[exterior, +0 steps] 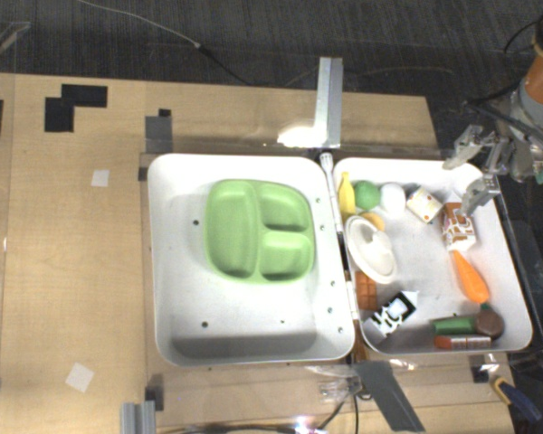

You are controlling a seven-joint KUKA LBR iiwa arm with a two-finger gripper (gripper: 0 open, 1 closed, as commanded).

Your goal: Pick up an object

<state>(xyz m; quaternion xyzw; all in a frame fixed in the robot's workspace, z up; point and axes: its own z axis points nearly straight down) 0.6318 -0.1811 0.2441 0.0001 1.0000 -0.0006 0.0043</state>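
My end effector [478, 165] hangs at upper right, above the right bin's [516, 283] rim; its state I cannot tell. Approach step: next I must descend onto one object, perhaps the carrot [471, 278].

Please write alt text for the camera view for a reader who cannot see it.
The gripper hangs at the far right corner of the right bin, which holds small items including an orange carrot, a white bowl and a yellow banana. The left bin holds a green divided plate.

Arm at right edge, hand [478, 163] low, fingers spread, nothing held
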